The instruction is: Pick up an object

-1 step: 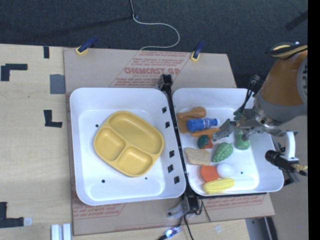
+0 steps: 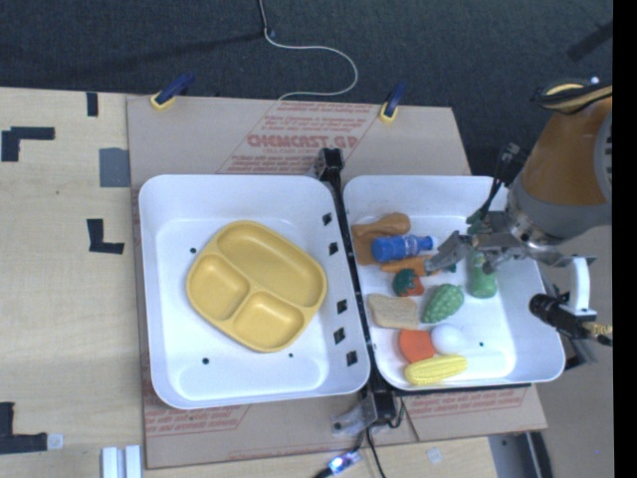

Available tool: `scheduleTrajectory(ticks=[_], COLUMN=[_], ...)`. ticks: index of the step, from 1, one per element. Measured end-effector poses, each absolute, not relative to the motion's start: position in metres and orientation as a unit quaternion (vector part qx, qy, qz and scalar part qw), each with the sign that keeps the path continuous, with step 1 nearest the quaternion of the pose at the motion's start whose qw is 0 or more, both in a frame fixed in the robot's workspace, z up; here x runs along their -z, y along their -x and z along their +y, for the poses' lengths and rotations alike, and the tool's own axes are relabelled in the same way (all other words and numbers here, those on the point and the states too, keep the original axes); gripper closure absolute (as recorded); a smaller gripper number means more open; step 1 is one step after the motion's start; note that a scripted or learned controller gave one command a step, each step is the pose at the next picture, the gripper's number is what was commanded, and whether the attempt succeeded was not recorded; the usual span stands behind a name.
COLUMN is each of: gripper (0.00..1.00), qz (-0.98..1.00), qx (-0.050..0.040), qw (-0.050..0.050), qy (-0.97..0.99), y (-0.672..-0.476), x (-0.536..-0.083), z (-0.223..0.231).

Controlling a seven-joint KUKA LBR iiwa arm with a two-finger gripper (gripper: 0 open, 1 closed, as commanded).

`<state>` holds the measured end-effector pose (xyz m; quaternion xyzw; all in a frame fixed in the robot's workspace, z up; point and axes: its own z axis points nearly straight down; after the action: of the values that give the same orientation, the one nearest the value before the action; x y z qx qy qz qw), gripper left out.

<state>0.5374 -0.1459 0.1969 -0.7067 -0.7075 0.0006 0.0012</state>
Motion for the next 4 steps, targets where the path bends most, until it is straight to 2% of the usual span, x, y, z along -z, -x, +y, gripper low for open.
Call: scheduleTrajectory(ticks=[1,2,3,4], gripper=[0.00,0.00,1.00,1.00], qz=[-0.708,-0.707,-0.707,-0.708], qx=[-0.0021,0.0011,0.0025,0.0005], qw=[0.003,-0.001,-0.003,-0.001], qy=[0.707,0.707,0.707,0.707], y=[-0.537,-0.539,-0.540,-0.546], x=[-0.133,-0.085,-0.097,-0.141], z=[-0.142,-0.141,-0.141,-0.142])
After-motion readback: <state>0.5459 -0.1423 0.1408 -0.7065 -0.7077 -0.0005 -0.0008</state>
